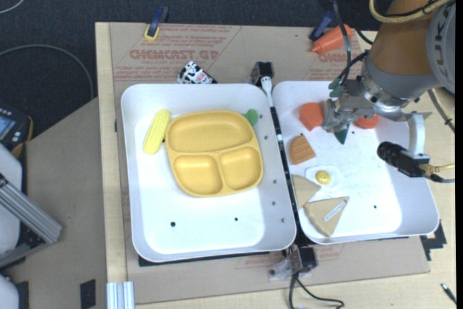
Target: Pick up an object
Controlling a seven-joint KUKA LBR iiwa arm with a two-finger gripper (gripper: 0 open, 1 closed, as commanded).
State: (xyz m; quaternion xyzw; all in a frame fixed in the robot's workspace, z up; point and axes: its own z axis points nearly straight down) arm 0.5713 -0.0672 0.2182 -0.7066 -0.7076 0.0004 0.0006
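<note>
Arm reaches in from the right over the right bin [405,224]; jaws point down near the bin's back, just beside an orange block [311,115]. Cannot tell how far the jaws stand open or whether they hold anything. Toast piece [302,149], fried egg [322,176] and sandwich wedge [325,212] lie nearer the front. Left bin [210,235] carries a yellow divided tray [213,151] and a corn cob [155,131].

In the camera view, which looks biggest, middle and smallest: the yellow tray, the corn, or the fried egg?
1. Yellow tray, by far the biggest.
2. Corn.
3. Fried egg, smallest, though not much smaller than the corn.
</note>
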